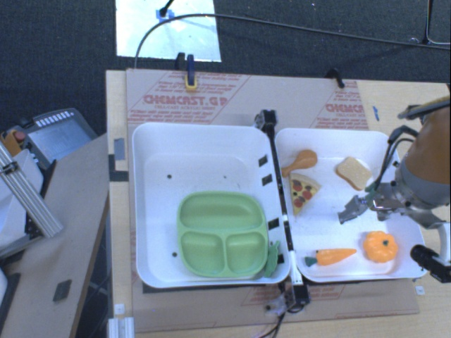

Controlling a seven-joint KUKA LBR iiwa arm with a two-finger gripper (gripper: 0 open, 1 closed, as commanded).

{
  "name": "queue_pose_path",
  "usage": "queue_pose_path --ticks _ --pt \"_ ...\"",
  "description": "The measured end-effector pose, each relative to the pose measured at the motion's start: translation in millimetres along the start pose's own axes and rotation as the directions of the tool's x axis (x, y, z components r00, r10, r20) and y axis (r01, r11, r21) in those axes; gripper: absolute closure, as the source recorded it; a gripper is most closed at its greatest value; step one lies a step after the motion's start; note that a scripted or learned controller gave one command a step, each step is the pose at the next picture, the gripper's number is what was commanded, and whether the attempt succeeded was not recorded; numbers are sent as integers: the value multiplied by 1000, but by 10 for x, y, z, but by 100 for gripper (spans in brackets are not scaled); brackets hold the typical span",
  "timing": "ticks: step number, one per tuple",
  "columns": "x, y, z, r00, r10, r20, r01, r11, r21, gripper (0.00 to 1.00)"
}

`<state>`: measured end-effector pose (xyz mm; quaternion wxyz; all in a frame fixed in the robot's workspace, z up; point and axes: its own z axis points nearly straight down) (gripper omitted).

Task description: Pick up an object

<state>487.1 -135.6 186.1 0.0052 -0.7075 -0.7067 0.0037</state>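
Observation:
The right bin (331, 141) holds several toy foods: a drumstick (301, 162), a pizza slice (304, 191), a piece of bread (354, 172), a carrot (330, 257) and an orange pumpkin (380, 246). My gripper (350, 211) hangs over the right bin's middle, between the bread and the pumpkin, pointing left. Nothing shows between its fingers. The carrot lies below and left of it, the pumpkin just below and right.
The left bin (151, 189) holds a green three-compartment plate (222, 232). A black divider strip (275, 189) runs between the two bins. A grey device (56, 136) and a metal rail (28, 196) stand at the far left.

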Motion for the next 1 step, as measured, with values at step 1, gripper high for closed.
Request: queue_pose_path --ticks 1 --pt "5 31 -68 1000 -4 3 4 1000 -14 0"
